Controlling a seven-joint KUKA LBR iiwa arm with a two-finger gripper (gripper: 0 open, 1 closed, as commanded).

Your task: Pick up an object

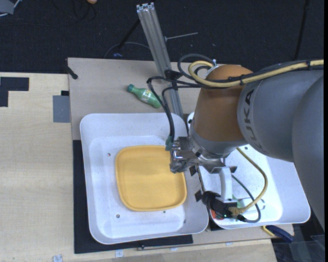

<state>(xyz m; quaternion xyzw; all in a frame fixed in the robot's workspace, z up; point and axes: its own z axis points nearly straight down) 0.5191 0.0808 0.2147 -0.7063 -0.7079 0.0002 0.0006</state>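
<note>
The big grey arm (273, 113) with its orange band (221, 105) covers most of the right bin (295, 212), so what lies under it is hidden. The gripper (180, 160) is tucked below the wrist, and I cannot tell how it is set. A yellow plate (147, 179) lies flat in the left bin (93, 146), just left of the gripper. Behind the gripper, a green bottle (144, 95) lies on the tan bench (98, 86). The floor beyond is dark.
</note>
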